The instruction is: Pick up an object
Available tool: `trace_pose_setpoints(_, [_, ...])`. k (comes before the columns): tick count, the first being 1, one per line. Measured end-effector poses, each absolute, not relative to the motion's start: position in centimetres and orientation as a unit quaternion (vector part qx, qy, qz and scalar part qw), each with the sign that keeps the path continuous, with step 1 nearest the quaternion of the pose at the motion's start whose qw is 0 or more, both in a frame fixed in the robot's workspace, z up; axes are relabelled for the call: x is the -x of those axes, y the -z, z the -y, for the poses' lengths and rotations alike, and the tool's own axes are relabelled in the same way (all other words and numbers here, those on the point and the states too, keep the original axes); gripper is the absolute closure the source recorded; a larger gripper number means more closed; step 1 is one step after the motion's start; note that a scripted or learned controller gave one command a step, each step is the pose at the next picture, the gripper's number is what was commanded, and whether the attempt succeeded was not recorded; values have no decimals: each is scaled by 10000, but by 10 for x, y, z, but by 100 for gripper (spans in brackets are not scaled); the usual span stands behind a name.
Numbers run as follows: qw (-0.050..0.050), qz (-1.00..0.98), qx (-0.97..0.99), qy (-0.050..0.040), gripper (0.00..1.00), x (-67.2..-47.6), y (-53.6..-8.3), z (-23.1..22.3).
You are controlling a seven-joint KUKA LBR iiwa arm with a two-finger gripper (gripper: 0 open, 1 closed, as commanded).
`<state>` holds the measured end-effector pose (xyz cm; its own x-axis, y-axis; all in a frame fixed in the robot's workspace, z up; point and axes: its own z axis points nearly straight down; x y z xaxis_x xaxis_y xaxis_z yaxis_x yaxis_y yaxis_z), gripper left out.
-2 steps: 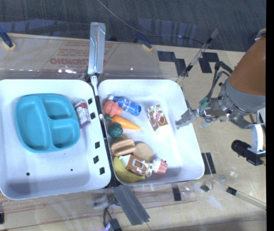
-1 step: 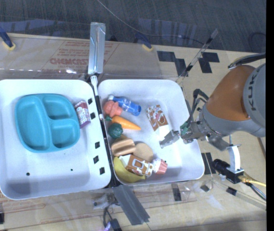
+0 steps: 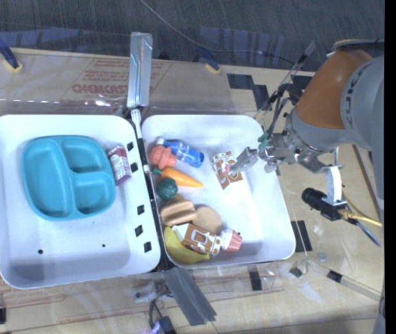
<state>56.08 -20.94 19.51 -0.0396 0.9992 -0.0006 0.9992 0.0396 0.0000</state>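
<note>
Nearest the camera, at the near rim of the right bin (image 3: pixel 281 218), lies a heap of toy food: a yellow banana (image 3: pixel 177 249), a small printed carton (image 3: pixel 199 239), a bun (image 3: pixel 177 211) and a pink cupcake (image 3: pixel 232 241). Beyond that heap, along the bin's left wall, sit an orange carrot (image 3: pixel 184 178), a red-orange toy (image 3: pixel 161 156) and a blue bottle (image 3: pixel 185 153). Toward the bin's right wall, apart from the rest, lies a small red-and-white packet (image 3: pixel 225 169).

Just beside that packet, on its right, hang the jaws (image 3: pixel 248 157) of the arm (image 3: pixel 337 103); whether they are parted or closed cannot be told, and nothing is seen between them. The left bin (image 3: pixel 3 207) holds a blue divided tray (image 3: pixel 69 176) and a small dark red can (image 3: pixel 120 164).

By my reading, the step in hand is the approach, with the packet the likely target. Next, the jaws would need to centre over the packet, straddle it and close before lifting.
</note>
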Motion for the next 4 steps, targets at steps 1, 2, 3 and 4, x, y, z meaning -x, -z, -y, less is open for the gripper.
trace_pose_setpoints(1, [-4,-7207,-6933,8,0,-560,-194,210])
trace_pose_setpoints(2, [3,-7977,-6031,-3,0,-630,-169,181])
trace_pose_setpoints(3, [32,-7875,-6163,-22,0,-644,-97,196])
trace_pose_setpoints(4, [51,-7900,-6131,-32,100,-647,-110,194])
